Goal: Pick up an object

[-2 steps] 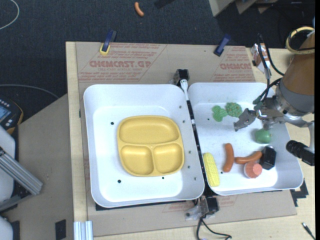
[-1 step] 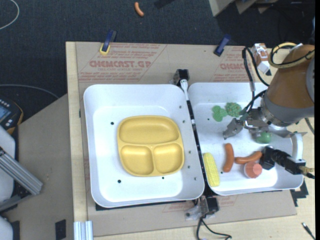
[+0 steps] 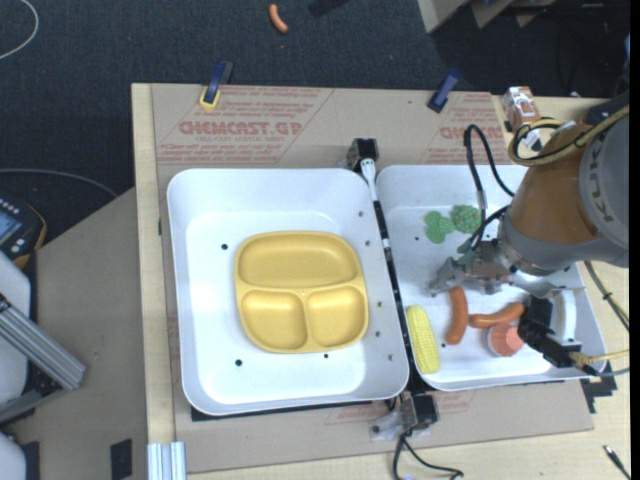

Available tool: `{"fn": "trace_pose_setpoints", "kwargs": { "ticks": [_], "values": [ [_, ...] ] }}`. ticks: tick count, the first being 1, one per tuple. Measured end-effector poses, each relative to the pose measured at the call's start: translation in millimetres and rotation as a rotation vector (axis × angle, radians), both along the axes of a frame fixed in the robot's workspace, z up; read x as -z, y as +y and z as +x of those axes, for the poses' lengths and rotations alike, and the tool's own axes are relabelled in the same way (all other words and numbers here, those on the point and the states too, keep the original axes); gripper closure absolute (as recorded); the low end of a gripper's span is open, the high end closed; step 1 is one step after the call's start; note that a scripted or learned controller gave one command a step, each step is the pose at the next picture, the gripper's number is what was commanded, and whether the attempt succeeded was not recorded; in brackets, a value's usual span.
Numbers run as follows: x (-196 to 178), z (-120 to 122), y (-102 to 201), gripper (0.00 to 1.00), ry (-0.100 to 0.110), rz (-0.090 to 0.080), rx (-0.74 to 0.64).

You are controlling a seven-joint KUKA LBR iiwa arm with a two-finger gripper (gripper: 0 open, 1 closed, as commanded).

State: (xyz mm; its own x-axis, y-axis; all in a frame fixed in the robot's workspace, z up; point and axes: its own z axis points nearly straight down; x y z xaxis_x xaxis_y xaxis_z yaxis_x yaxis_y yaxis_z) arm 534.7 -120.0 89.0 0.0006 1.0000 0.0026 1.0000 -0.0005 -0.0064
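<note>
Camera view, near to far: corn cob (image 3: pixel 423 339), two sausages (image 3: pixel 457 315), broccoli (image 3: pixel 451 222) in right bin (image 3: pixel 400 193). Gripper (image 3: pixel 462 273) hovered above sausages; I couldn't tell its opening, nothing visibly held. I judged crowding risked a glancing miss.

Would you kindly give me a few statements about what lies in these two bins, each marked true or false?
1. The yellow divided plate lies in the left bin. True.
2. The corn cob lies on the plate. False: it lies in the right bin, by its left wall.
3. The broccoli sits further up the right bin than the sausages. True.
4. The gripper hangs over the left bin. False: it is over the right bin, near the sausages.
</note>
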Motion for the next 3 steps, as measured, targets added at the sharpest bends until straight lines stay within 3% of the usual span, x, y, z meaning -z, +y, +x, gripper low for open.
{"fn": "trace_pose_setpoints", "kwargs": {
  "ticks": [1,2,3],
  "values": [
    [5,0,0,0.00,-0.002,0.000,0.001],
    [-6,0,0,1.00,-0.005,-0.002,0.001],
    [-69,-2,-3,1.00,-0.014,-0.005,-0.001]
  ]
}}
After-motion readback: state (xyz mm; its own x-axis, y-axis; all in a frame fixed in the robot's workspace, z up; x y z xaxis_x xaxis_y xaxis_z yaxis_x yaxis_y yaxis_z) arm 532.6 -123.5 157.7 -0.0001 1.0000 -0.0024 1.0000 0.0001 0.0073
